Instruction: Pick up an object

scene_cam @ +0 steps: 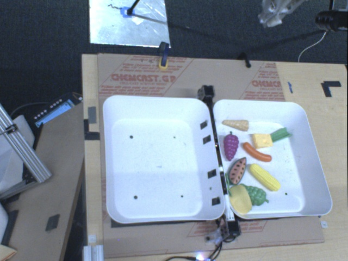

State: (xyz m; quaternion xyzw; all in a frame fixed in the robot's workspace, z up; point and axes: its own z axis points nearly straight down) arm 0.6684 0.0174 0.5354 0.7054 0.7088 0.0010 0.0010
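Note:
The right bin [312, 162] holds several toy foods. A tan cone [235, 125] lies at its back left, with purple grapes [231, 144] just in front of it. A yellow cheese block [262, 140] touches a green piece [281, 134]. An orange-red sausage [256, 152], a watermelon slice [236, 171] and a yellow corn cob [264, 177] lie in the middle. A green broccoli [255, 193] and a yellow fruit [241, 200] sit at the front left corner. My gripper [274, 7] hangs blurred far beyond the bins at the top right, well away from every object.
The left bin [117, 113] stands beside the right one, joined by a black-clipped divider [216, 156]. A silver sheet [128, 12] lies at the back left, with a yellow clamp [163, 56] on the cardboard edge. A metal frame [19, 151] stands at the left.

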